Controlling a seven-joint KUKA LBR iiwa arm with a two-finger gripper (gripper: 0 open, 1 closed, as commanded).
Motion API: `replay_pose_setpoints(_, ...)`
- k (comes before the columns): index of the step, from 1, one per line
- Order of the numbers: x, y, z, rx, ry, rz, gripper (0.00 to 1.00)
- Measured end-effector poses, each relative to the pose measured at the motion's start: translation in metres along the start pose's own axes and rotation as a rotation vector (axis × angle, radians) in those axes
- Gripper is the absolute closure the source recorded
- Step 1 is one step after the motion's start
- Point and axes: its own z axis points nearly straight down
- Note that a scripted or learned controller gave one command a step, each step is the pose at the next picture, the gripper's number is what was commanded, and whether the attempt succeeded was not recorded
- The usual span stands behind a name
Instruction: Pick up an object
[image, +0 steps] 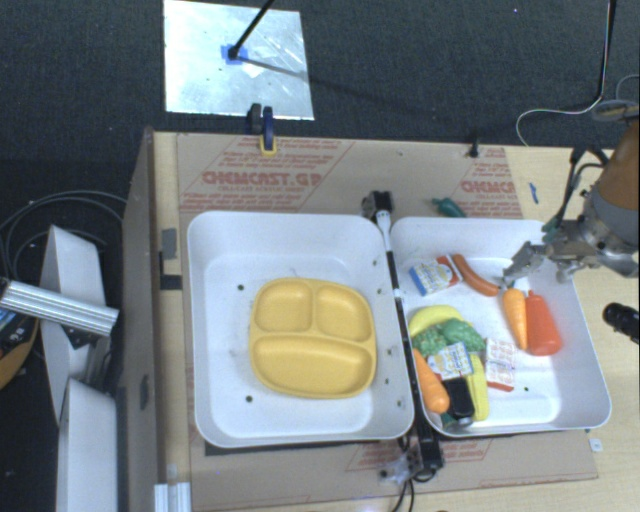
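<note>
My gripper (545, 264) hangs over the far right part of the right bin (580, 400), fingers spread and nothing between them. Just below it lie a small carrot (514, 316) and a red-orange object (542, 324), side by side. A red sausage (475, 275) and a printed packet (431, 275) lie to its left. Nearer the front of the bin sit a banana (436, 317), a green leafy piece (438, 338), a second carrot (430, 381), a black object (460, 398) and another packet (500, 362).
The left bin (230, 250) holds a yellow divided plate (312, 337). A black divider clip (381, 207) sits where the bins meet. Cardboard lies under both bins, a metal sheet (238, 60) behind, and cables and boxes at the left.
</note>
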Motion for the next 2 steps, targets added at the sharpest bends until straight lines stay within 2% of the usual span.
replay_pose_setpoints(1, -0.022, -0.028, 0.096, -0.018, -0.008, 0.000, 0.00)
replay_pose_setpoints(2, 0.046, -0.055, 0.120, -0.001, 0.000, -0.001, 0.00)
